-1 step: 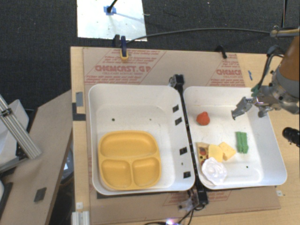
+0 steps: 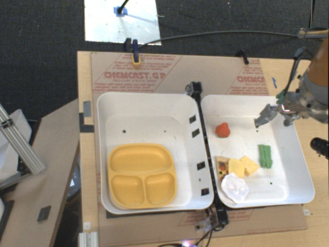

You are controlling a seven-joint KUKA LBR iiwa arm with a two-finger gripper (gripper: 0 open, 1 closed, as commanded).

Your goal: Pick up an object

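The right bin [image 2: 303, 181] holds a small red round object [image 2: 222, 130], a green oblong piece [image 2: 265, 156], two yellow wedge-like pieces [image 2: 242, 166], a white crumpled item [image 2: 235, 187] and a small brown and red item [image 2: 222, 165]. My gripper [image 2: 276, 118] hovers over the far right part of this bin, up and to the right of the red object and above the green piece. Its fingers [image 2: 263, 117] are spread open with nothing between them.
The left bin [image 2: 149, 104] contains a yellow divided tray [image 2: 143, 175] at its front. A black divider with clips [image 2: 200, 143] runs between the bins. A cable [image 2: 216, 35] crosses the back of the bench. A white sheet [image 2: 121, 14] lies beyond.
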